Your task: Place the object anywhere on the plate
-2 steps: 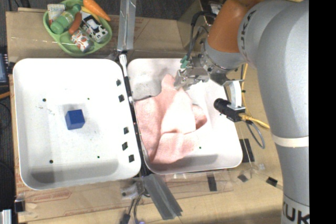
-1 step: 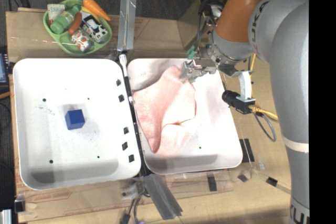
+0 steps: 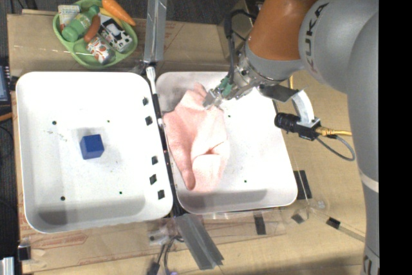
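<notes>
The gripper (image 3: pixel 215 98) pinches the top edge of the pink cloth (image 3: pixel 201 138), probably to lift it from the right bin (image 3: pixel 273 158).

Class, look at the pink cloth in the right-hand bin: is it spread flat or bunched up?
Bunched up. The pink cloth lies in rumpled folds along the right bin's left side, with the claw at its upper edge.

A single camera hangs fixed above the bench (image 3: pixel 193 35), looking down at a slant from a middling height on both bins, one under the claw (image 3: pixel 215 98), the other (image 3: pixel 38 138) well left of it.
</notes>
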### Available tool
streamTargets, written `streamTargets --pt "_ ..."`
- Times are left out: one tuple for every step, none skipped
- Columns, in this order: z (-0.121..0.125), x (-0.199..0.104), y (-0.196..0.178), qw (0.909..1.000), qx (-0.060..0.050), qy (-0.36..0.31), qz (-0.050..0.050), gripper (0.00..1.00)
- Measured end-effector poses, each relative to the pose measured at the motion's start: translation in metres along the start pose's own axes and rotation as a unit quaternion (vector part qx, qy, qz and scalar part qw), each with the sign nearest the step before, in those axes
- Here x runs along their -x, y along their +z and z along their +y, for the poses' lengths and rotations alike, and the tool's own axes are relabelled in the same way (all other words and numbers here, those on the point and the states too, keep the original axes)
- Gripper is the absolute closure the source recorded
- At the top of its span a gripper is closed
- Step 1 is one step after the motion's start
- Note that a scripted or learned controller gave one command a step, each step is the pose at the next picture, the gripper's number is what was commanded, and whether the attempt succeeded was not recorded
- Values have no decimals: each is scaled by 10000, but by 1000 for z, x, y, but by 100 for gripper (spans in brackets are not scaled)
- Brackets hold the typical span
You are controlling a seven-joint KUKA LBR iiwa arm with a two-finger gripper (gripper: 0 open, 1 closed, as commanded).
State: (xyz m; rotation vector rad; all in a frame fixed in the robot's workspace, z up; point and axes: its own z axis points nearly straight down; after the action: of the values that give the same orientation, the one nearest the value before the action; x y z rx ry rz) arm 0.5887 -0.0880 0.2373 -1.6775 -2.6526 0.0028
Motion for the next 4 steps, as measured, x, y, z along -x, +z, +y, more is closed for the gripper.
streamTargets --pt "16 -46 1 9796 -4 -2011 -1 100" --pt "16 -90 -4 9188 0 -3946 -8 100" --pt "12 -140 2 8438 -6 -5367 -4 100" --pt "12 -191 4 8426 -4 -5385 -8 100"
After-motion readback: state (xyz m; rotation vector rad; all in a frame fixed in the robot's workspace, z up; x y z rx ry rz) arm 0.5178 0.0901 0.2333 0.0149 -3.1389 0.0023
